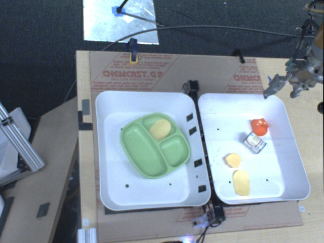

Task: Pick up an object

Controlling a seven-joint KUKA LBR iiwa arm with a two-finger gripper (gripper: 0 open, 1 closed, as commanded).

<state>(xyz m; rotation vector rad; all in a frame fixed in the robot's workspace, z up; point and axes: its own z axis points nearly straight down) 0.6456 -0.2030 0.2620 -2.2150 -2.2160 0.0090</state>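
While hovering over the far right corner of the right bin [291, 135], at the end of the arm [313, 54] reaching in from the right: jaws spread, released, gripping nothing.

Going by size: tabletop [152, 70] carrying two white bins side by side. Left bin [114, 181] holding a green divided plate [147, 153], with a yellow lump [160, 129] lying in its far compartment, well apart from the jaws and across the wall between the bins.

Lying in the right bin, from the near edge toward the far: an oblong yellow piece [242, 182], long axis running near edge to far; a round yellow piece [233, 160] just beyond it; a small silvery packet [254, 143]; an orange object [259, 126] touching or just beside that packet.

Probably turning on this: orange object sitting nearest the jaws, inward from the far right corner and toward the near edge, calling for travel that way before any descending.
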